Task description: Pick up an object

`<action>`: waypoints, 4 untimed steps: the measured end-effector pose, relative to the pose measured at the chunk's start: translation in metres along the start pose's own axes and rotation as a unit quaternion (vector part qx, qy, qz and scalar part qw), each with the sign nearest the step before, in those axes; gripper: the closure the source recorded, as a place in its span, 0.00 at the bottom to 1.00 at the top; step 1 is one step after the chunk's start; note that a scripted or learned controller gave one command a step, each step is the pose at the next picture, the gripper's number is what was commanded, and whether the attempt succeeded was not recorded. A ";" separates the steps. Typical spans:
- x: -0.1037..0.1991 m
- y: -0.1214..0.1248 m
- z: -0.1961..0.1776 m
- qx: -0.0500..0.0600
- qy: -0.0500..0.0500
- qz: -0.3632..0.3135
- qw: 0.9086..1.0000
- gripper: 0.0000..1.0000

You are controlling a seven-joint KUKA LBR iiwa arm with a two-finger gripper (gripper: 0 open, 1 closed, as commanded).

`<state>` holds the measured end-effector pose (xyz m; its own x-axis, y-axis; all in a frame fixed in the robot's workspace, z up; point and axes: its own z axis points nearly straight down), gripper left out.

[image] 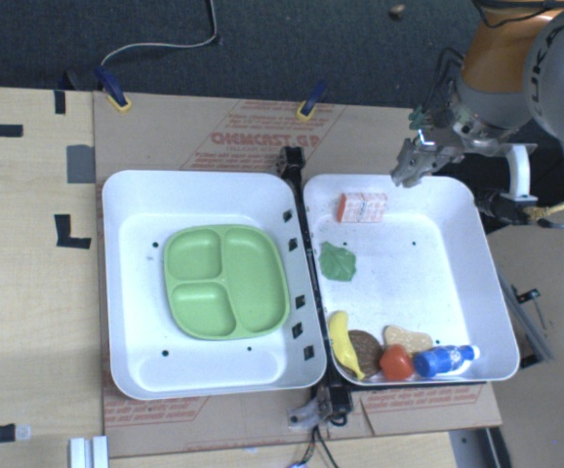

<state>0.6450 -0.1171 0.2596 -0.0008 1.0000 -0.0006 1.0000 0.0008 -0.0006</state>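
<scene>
The right bin point(458, 261) holds a small orange-and-white box point(362, 207) near its far wall and a flat green piece point(338, 261) toward its left side. Along its near wall lie a yellow banana point(342, 342), a brown round item point(364, 346), a red tomato point(395, 363), a tan bread-like piece point(407, 338) and a blue bottle point(445, 360). My gripper point(411, 167) hangs over the bin's far rim, up and to the right of the box, with nothing seen in it.
The left bin point(131, 291) carries a green divided plate point(226, 281). A black clamp strip point(300, 252) joins the two bins. Yellow-and-blue clips point(114, 92) point(311, 101) pin the cardboard sheet at the back. A cable point(180, 37) runs over the dark floor.
</scene>
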 end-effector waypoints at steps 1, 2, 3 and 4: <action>0.027 -0.077 -0.028 0.000 0.000 -0.001 1.000 1.00; 0.004 -0.041 -0.032 0.000 0.000 0.000 1.000 1.00; 0.000 -0.056 -0.019 0.000 0.000 0.000 1.000 1.00; 0.019 -0.074 -0.007 0.000 0.000 0.000 1.000 1.00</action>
<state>0.5710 -0.0981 0.2667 -0.0009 1.0000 -0.0008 1.0000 0.0009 -0.0012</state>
